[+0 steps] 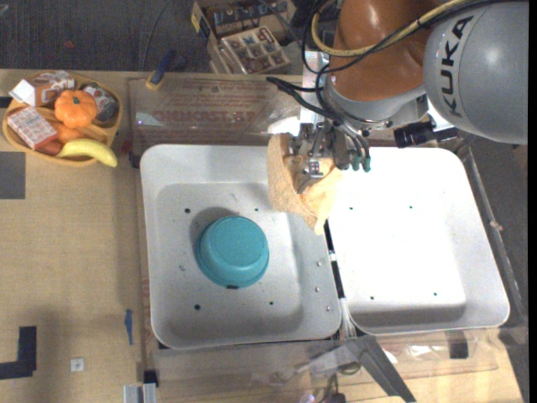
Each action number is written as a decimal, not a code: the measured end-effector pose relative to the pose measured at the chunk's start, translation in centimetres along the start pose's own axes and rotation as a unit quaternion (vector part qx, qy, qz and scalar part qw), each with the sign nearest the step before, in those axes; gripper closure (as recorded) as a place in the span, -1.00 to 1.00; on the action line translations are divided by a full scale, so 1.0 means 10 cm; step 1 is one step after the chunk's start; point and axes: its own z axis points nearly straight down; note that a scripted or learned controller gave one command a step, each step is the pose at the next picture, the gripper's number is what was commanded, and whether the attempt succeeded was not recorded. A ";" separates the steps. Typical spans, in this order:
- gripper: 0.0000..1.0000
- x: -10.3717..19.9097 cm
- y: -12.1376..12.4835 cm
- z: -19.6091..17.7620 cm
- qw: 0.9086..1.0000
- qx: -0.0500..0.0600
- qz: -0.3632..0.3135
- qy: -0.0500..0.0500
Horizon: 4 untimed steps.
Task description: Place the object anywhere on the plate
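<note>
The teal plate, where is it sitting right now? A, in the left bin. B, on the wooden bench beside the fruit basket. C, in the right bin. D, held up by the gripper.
A: the teal plate rests on the floor of the left bin, well away from the gripper.

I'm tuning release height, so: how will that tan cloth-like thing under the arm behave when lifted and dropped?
The tan cloth under the tool looks draped and creased over the bin wall, so probably floppy. It likely weighs little. Released above the teal plate, it may land crumpled or spill over the rim.
</note>
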 end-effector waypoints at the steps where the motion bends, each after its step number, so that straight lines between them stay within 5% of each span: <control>1: 1.00 0.18 0.50 0.13 1.000 0.000 -0.003 0.000; 3: 1.00 0.33 1.53 0.17 1.000 -0.001 -0.003 -0.002; 4: -1.00 0.33 1.52 0.16 1.000 -0.001 -0.003 -0.002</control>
